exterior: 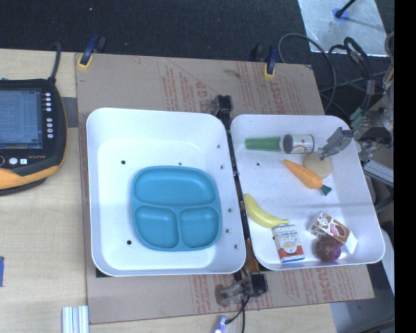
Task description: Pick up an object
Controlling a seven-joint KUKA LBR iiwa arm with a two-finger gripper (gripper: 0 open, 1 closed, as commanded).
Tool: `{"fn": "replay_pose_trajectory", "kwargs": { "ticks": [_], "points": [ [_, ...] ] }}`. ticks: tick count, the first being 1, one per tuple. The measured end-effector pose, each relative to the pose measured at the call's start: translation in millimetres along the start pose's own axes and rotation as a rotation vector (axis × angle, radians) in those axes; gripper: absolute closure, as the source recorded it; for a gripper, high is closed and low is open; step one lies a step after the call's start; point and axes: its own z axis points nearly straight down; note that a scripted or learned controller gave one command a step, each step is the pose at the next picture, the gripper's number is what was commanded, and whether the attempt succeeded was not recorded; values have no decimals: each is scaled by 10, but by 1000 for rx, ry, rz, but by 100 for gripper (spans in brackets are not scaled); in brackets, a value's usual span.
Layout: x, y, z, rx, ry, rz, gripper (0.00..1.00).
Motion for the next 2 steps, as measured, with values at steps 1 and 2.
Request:
{"fn": "replay_pose_trajectory", "kwargs": {
  "ticks": [1, 2],
  "points": [
    [-118, 430, 920, 3, -1, -3, 0],
    [-67, 387, 1674, -5, -3, -1, 0]
  ]
}}
